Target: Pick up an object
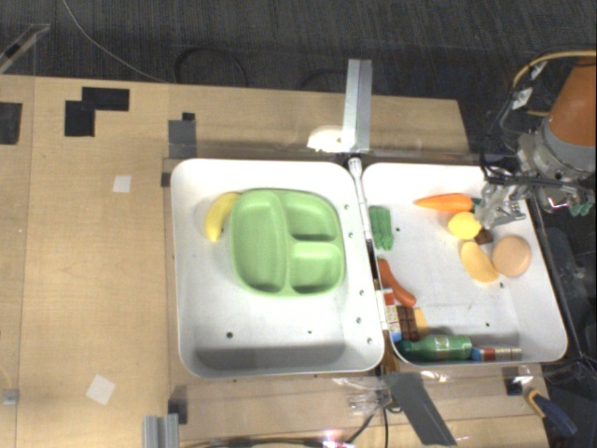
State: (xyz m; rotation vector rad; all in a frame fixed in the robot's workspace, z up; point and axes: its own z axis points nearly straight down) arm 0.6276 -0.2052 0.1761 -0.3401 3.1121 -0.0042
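camera view: my gripper [492, 208] low in right bin [438, 315], frame's right, beside lemon [464, 225] and carrot [444, 202]; grip state i cannot tell. approach step; next needs descent centred on lemon.

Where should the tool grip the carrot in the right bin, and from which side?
Grip the carrot across its thick middle, coming straight down. It lies flat, pointing left, with bare floor above and left; the lemon crowds its lower right end.
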